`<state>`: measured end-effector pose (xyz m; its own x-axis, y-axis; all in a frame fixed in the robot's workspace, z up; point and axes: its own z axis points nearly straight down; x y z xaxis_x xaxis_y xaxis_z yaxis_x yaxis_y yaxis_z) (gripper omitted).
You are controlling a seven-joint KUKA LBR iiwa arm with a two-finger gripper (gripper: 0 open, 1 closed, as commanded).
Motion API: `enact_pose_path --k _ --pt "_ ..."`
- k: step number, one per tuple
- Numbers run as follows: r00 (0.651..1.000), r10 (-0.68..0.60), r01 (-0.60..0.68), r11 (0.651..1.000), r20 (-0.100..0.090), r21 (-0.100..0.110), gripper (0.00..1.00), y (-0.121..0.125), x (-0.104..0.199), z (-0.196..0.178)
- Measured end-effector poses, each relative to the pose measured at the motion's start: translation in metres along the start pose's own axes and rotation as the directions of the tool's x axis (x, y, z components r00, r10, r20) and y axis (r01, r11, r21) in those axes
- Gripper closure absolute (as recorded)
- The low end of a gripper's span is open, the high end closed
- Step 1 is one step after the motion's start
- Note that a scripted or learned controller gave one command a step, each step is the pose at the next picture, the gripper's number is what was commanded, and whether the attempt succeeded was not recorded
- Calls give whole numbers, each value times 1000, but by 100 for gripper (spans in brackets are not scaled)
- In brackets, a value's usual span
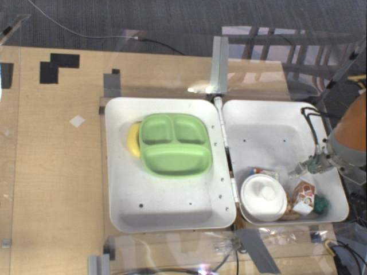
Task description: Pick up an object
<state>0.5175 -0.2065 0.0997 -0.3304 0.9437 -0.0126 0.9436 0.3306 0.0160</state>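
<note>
No lettering, brand, number or sign can be read anywhere. The one thing that seems to carry print is a small packet (303,198) in the right bin (269,125) — its red, white and brown face (just beside the white round lid (263,196)) is too small and blurred to make out a single word.

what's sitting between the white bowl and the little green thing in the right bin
In the camera view, a small brown and red packet lies between the white bowl and the green object in the right bin.
</note>
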Motion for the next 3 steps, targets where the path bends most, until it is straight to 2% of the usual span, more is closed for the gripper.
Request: enact_pose_path --k 1,2,3 --pt "997 -73 73 997 -8 7 100 26 -9 12" --pt "997 -74 74 997 -9 8 0 26 -8 13" --pt "994 -107 107 994 -12 12 0 -28 10 10"
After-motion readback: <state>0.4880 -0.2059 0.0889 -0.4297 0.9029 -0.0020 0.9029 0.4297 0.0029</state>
